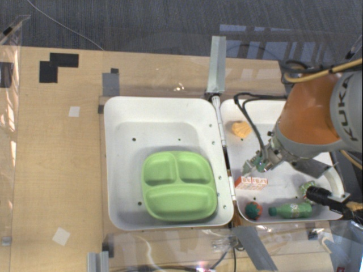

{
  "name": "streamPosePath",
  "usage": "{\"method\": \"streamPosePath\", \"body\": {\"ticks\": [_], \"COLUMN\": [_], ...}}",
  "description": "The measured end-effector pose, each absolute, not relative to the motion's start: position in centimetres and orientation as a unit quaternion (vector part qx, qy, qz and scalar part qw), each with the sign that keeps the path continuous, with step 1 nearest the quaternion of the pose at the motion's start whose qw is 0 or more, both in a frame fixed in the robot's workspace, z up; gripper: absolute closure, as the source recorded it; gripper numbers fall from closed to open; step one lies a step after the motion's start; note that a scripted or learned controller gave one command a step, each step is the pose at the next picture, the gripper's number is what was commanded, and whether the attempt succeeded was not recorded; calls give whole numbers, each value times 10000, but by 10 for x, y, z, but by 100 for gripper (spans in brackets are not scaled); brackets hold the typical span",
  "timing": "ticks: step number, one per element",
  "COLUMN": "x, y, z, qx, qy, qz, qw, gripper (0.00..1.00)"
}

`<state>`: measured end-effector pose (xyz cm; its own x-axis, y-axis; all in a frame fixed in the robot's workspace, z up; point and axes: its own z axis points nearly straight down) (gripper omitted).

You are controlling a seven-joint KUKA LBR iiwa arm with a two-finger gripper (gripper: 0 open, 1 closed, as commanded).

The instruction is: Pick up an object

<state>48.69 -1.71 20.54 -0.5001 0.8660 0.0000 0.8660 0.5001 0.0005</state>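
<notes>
My gripper [256, 165] hangs over the right bin [228, 113], near its left wall, with the grey and orange arm [309, 115] covering much of the bin behind it. Just below the gripper lies a small red and white packet [253, 182]; whether they touch is unclear. A yellow-orange lump [241, 130] rests toward the bin's far left. Along the near edge lie a red and green ball [253, 209] and a green bottle [292, 209] on its side. A small pale green item [308, 187] peeks out by the arm's black fitting.
The left bin [116, 169] holds a green divided plate [179, 185] in its near half. A metal bar [215, 67] stands behind the seam between the bins. Black cables [249, 115] run from the arm across the right bin.
</notes>
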Motion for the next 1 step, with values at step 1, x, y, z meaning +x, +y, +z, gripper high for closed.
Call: {"method": "streamPosePath", "body": {"ticks": [1], "x": [488], "y": [-6], "z": [185], "qx": [2021], "qy": [9794], "qz": [10], "qw": [25], "gripper": [100]}}
